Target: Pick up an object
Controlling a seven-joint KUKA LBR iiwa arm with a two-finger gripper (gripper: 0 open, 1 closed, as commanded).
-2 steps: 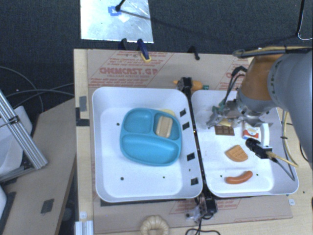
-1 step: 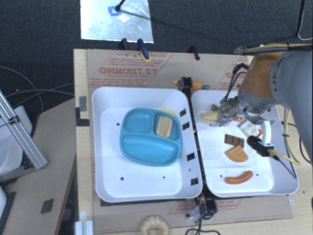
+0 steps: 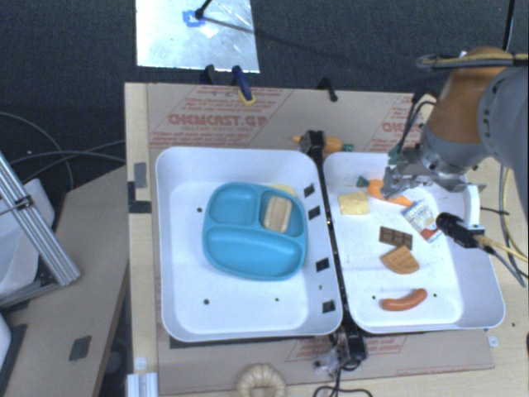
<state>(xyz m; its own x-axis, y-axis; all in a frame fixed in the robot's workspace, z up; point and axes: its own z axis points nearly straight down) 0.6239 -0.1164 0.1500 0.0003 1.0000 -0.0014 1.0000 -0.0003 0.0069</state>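
Observation:
My gripper (image 3: 397, 180) is low in the back part of the right bin (image 3: 479, 292), right over an orange carrot (image 3: 382, 192) that pokes out to its left. The carrot lies on the bin floor, partly hidden by the gripper. In the same bin are a yellow cheese piece (image 3: 354, 203), a white and red packet (image 3: 420, 217), a brown chocolate bar (image 3: 395, 237), a tan toast piece (image 3: 400, 260) and a sausage (image 3: 403, 299).
The left bin (image 3: 178, 246) holds a blue divided plate (image 3: 248, 242) with a tan bread slice (image 3: 277, 213) in one compartment. A black cable and connector (image 3: 456, 228) hang over the right bin's right side. The bins' divider (image 3: 326, 246) runs between them.

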